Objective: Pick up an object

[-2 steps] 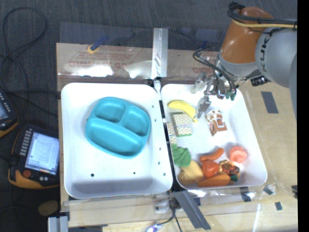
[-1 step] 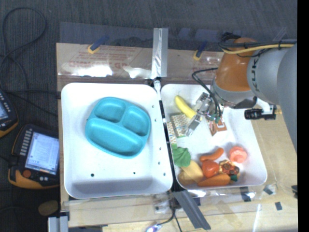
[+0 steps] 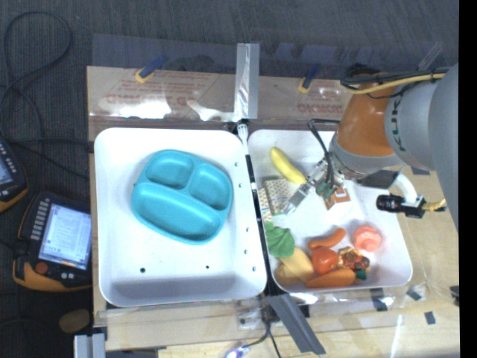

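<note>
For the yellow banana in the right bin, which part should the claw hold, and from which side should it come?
Grip the banana at its middle, across its narrow width. It lies flat and slanted, from upper left to lower right, with bare bin floor on both long sides. Coming from above is probably best, with the claw turned crosswise to the banana's length.

Arm enters from the right; gripper (image 3: 317,181) hangs low over the right bin (image 3: 387,271), between the banana (image 3: 288,165) and a small brown-and-white card (image 3: 337,195). Patterned packet (image 3: 274,197) lies just left of it. Front of bin: green leafy piece (image 3: 279,240), tomato (image 3: 323,259), carrot (image 3: 329,279), pink round item (image 3: 367,238). Left bin (image 3: 119,274) carries a blue divided plate (image 3: 182,195).
</note>
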You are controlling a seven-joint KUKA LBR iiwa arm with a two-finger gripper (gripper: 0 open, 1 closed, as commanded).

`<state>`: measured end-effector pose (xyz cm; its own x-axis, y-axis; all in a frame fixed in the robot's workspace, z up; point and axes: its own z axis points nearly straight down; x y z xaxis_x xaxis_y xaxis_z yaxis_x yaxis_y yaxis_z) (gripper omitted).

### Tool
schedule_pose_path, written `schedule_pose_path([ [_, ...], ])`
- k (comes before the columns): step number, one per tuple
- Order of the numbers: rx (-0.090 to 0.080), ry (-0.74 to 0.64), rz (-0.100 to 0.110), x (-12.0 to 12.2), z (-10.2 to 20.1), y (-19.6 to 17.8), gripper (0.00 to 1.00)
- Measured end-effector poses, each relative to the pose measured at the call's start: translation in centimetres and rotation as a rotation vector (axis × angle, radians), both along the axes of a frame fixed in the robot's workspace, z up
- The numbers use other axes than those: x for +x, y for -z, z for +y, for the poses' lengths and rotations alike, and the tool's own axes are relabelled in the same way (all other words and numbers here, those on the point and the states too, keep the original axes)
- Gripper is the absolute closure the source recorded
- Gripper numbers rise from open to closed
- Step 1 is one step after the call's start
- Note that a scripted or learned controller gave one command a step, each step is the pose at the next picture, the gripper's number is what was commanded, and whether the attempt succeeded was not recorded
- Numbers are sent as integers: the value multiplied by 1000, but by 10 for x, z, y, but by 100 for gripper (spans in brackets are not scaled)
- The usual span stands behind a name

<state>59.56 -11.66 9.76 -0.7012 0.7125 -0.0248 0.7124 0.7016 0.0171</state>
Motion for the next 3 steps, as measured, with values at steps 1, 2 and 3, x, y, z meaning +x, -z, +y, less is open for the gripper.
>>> schedule_pose_path([
  [1,3,-37,28,18,67,-87,0],
  [2,7,455,29,39,48,-86,0],
  [3,7,431,29,71,-4,-2,0],
])
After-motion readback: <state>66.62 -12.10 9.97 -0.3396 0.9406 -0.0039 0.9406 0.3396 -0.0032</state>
